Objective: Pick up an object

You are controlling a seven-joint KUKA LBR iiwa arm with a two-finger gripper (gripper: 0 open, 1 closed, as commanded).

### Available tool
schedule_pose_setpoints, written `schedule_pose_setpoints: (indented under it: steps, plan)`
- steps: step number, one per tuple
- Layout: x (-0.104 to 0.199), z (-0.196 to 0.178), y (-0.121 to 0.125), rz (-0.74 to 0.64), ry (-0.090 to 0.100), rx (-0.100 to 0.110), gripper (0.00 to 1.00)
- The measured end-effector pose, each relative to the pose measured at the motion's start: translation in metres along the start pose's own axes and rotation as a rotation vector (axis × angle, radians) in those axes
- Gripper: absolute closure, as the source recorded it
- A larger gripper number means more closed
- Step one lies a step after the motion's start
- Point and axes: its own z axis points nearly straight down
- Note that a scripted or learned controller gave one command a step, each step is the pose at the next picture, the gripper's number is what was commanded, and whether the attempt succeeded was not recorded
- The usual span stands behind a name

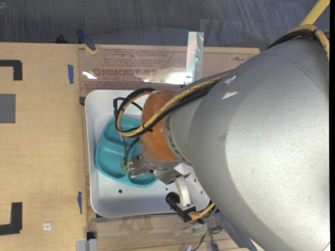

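Tan surface [42, 156] seen from above, carrying a shallow white bin [99, 200].

The surface is a flat, cardboard-coloured board reaching from the left edge toward the middle. Black angular marks sit near its left edge, with a grey square between them, and short blue tape strips [70, 73] lie along its right side. The white bin rests just right of the tape, with rounded corners. A clear plastic sheet with red lettering [131, 67] lies behind the bin.
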Motion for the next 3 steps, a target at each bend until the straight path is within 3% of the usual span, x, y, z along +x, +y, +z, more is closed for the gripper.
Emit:
schedule_pose_setpoints:
  steps: [1,2,3]
  plan:
    - [0.009,-0.137,0.011,0.36,0.0,0.029,1.0]
    - [0.014,-0.021,0.011,0.051,0.008,0.01,1.0]
    - [-0.001,-0.083,0.002,0.718,-0.006,0.031,1.0]
